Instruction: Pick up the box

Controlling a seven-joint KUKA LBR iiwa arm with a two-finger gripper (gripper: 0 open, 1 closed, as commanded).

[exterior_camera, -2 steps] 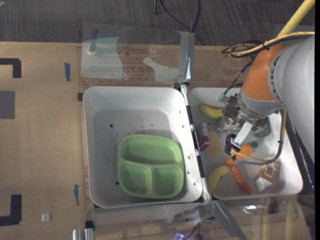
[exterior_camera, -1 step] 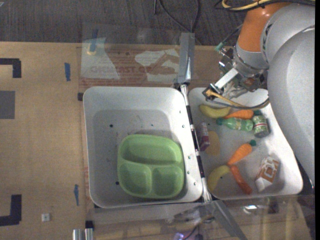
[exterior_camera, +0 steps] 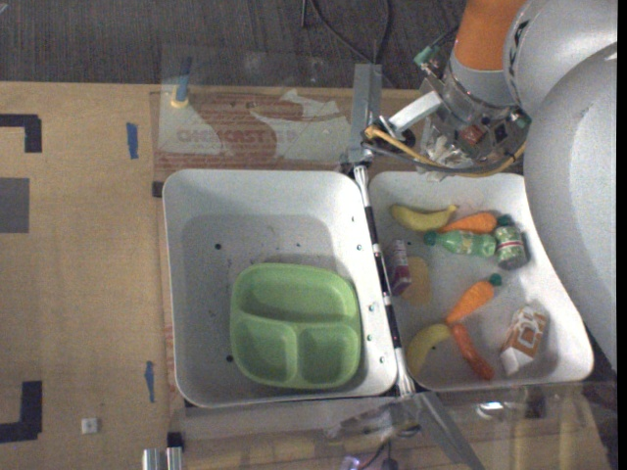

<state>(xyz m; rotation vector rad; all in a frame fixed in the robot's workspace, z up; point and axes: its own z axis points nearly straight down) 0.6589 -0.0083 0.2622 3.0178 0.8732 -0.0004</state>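
One box point(exterior_camera: 524, 336) to fetch, a small white-and-orange carton lying tilted in the right bin point(exterior_camera: 573, 360), near its front right corner. Just beside it sits a reddish sausage point(exterior_camera: 472, 352), then a carrot point(exterior_camera: 472, 300) and a banana point(exterior_camera: 427, 344). The gripper point(exterior_camera: 460, 145) hovers over the bin's far rim, well apart from the box (fingers buried in cabling, so wide or narrow, I cannot tell). Risk here: a descent slightly off could nudge the box against the wall or snag the sausage instead.

light: even, bright | shadows: soft | glare: mild on bins point(exterior_camera: 186, 204) | focus: slightly soft
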